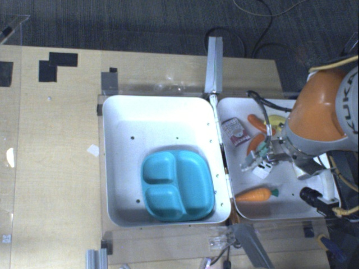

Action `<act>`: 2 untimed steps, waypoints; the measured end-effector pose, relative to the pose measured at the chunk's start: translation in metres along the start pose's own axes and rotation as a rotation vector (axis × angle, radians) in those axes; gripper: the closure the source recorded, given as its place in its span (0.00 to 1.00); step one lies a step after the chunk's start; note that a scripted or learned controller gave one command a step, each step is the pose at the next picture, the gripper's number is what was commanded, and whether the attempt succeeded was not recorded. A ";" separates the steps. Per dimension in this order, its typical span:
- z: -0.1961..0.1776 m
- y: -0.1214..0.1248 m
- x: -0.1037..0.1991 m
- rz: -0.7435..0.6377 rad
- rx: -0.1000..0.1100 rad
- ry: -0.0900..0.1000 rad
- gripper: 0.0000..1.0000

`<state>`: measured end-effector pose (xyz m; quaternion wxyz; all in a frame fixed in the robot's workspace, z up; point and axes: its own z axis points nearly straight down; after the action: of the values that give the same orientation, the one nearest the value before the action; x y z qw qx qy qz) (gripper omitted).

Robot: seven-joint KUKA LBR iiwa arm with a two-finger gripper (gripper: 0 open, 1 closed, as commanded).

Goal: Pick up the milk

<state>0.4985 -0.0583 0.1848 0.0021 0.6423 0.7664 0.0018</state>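
**Stuff sitting around the two bins**

Left bin (115, 150) has a blue divided tray (178, 185) lying toward its near side, three compartments. Right bin (280, 213) has a carrot (255, 194) lying flat near the front wall, green end pointing right. Black tape patches (56, 65) are stuck on the wooden bench (50, 167), far left.

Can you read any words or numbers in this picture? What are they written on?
"KU", white letters cut off by the picture's edge: on the arm, beside its orange band.
Milk carton in the right bin: there is print on its label, but it is too small and blurred to read.
Nothing to read on the blue tray, the carrot or the bench.
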 end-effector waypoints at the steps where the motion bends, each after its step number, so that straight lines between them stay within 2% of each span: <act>1: 0.068 0.038 -0.051 0.035 -0.036 -0.017 0.00; 2: -0.027 0.040 0.013 0.097 -0.001 0.000 0.00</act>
<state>0.5357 -0.0383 0.2123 0.0023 0.6786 0.7345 0.0022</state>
